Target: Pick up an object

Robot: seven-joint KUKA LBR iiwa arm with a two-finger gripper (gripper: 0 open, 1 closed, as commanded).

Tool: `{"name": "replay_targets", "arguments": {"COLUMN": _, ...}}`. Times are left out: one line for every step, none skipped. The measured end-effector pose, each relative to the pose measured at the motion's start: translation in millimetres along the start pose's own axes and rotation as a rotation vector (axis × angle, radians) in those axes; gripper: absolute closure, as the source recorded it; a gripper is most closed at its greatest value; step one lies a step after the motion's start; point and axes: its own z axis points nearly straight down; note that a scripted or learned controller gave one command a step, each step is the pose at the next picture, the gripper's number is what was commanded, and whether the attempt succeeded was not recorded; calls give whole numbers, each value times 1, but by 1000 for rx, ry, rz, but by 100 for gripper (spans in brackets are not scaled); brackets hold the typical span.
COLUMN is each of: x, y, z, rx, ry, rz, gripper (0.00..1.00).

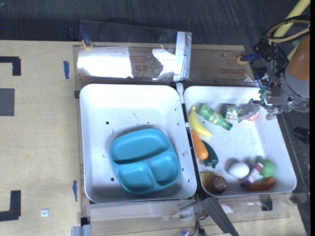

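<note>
1. Your gripper (pixel 256 106) hangs at the upper right of the right bin (pixel 288 178), low over a small green and white packet (pixel 232 113). You cannot tell if it is open or shut, or if it has hold of anything.
2. The things to pick all lie in the right bin: a green bottle (pixel 214 117) just beside the packet, a yellow banana (pixel 198 124), an orange carrot (pixel 199 145), a white egg (pixel 239 170), a green ball (pixel 268 168), a brown round thing (pixel 218 183) and a red sausage (pixel 262 183).
3. What could go wrong: the packet and the bottle lie close together, so you may grab 2 things or push 1 away.
4. The bottle and the egg are round and smooth. They may roll or slip out.
5. The bin's right wall is near the arm. Coming down too far to that side may bump the rim.
6. Open room: the middle of the right bin is bare, so that is a safe way to move.
7. The left bin (pixel 93 102) has 1 blue tray (pixel 143 160) and lots of bare floor around it.
</note>
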Motion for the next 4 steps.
{"name": "replay_targets", "arguments": {"x": 2, "y": 51, "z": 81, "rx": 5, "ry": 0, "rz": 22, "gripper": 0}}
{"name": "replay_targets", "arguments": {"x": 18, "y": 69, "z": 115, "rx": -15, "ry": -5, "rz": -7, "gripper": 0}}
{"name": "replay_targets", "arguments": {"x": 6, "y": 102, "z": 130, "rx": -10, "ry": -2, "rz": 72, "gripper": 0}}
{"name": "replay_targets", "arguments": {"x": 6, "y": 104, "z": 117, "rx": -17, "ry": -5, "rz": 69, "gripper": 100}}
